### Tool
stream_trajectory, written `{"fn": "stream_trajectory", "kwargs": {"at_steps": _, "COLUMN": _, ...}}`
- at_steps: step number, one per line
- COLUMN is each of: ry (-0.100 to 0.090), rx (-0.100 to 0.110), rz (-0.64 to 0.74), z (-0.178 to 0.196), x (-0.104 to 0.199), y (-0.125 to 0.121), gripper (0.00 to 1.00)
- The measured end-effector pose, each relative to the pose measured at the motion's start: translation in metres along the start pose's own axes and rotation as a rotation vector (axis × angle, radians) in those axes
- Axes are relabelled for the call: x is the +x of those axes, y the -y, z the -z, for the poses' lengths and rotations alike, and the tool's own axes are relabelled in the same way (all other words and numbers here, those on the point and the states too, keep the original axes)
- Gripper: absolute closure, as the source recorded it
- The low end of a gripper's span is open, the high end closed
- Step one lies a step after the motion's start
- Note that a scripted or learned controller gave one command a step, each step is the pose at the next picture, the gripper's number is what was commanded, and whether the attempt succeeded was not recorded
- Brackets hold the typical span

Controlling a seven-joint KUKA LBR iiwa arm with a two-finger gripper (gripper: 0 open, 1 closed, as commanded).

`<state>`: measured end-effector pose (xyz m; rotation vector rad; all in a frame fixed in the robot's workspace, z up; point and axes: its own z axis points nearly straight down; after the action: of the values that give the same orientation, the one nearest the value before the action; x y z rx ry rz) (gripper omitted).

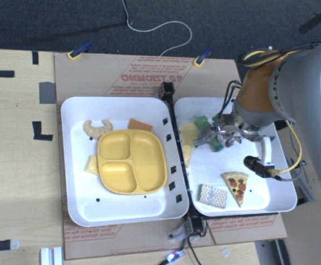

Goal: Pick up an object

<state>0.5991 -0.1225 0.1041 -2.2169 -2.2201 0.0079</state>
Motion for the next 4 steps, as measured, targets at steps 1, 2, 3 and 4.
{"fn": "stream_trajectory", "kwargs": {"at_steps": 1, "ry": 0.0, "rx": -0.004, "rz": 0.001, "z": -0.021, "x": 0.001, "y": 0.0, "gripper": 0.0}}
{"fn": "stream_trajectory", "kwargs": {"at_steps": 2, "ry": 0.001, "rx": -0.005, "rz": 0.002, "z": -0.009, "x": 0.001, "y": 0.0, "gripper": 1.0}}
{"fn": "stream_trajectory", "kwargs": {"at_steps": 3, "ry": -0.001, "rx": -0.007, "rz": 0.0, "z": 0.035, "x": 0.007, "y": 0.005, "gripper": 1.0}}
{"fn": "stream_trajectory", "kwargs": {"at_steps": 4, "ry": 0.0, "rx": -0.009, "rz": -0.001, "z": 0.08, "x": 0.002, "y": 0.009, "gripper": 1.0}}
